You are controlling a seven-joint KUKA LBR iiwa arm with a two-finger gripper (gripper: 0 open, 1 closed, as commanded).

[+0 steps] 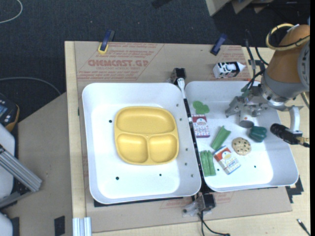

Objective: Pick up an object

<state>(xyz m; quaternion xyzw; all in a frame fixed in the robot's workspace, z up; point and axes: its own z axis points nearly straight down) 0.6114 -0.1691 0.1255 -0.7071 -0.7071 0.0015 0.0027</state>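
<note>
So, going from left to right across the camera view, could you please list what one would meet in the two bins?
Yellow divided plate → small red-and-white packet → round cookie → dark green cap-like piece.

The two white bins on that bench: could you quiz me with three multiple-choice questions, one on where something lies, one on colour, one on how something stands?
1. Where is the divided plate?
A. left bin
B. right bin
C. on the floor

2. What colour is that plate?
A. blue
B. yellow
C. red

3. Where is the gripper?
A. over the left bin
B. over the right bin
C. off the bench

Answers:
1 A, it sits mid left bin.
2 B, it is plainly yellow.
3 B, it hangs above the right bin, near the cookie.
</note>
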